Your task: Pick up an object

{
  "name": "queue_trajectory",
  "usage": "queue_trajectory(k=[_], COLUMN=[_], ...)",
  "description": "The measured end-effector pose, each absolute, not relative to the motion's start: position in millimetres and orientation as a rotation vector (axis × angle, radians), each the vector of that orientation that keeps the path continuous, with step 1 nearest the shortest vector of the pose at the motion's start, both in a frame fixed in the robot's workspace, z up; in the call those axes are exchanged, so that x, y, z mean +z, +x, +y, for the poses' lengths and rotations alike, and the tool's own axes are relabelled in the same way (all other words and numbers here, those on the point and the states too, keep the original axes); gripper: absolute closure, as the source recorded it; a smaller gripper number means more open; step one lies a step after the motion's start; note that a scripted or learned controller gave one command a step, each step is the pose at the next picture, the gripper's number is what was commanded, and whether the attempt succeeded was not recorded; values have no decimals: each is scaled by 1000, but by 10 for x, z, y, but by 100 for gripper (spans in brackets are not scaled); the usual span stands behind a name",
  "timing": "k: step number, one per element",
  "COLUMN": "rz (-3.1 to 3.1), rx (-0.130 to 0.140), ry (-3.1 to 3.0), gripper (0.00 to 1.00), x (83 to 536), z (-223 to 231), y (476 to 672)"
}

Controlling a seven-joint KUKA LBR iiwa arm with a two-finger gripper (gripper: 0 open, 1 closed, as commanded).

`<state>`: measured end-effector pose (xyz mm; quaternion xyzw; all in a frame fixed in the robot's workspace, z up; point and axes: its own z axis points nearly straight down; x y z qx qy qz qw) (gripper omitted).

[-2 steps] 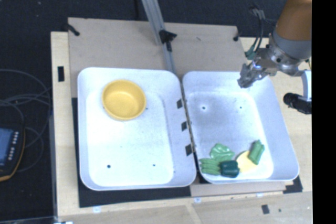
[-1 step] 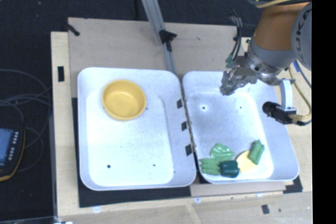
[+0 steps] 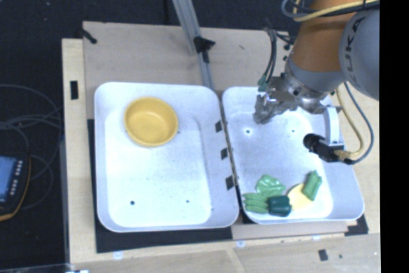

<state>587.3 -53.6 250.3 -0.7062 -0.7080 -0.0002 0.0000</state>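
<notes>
We see the gripper (image 3: 263, 112) hanging over the far left part of the right bin (image 3: 345, 166), and we cannot tell how it is set. Moving from the left, the left bin (image 3: 108, 156) holds a yellow bowl (image 3: 151, 121) in its far part (round, shallow, upright). In the right bin's near end lies a cluster: a light green leafy piece (image 3: 269, 185), a dark green block (image 3: 278, 204), a yellow piece (image 3: 299, 198) and a green oblong (image 3: 312, 185), all well apart from the gripper.
</notes>
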Motion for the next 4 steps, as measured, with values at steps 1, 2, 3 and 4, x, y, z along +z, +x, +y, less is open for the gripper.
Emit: queue_trajectory(k=[1,2,3,4], rz=[-2225,-2227,-2225,-2221], rx=[-3,-3,0,-1], ry=[-2219,-2217,-2217,-2222], gripper=[100,100,100,0], x=[2556,2618,2451,2457], z=[-121,409,873,852], y=[5693,5516,5332,5338])
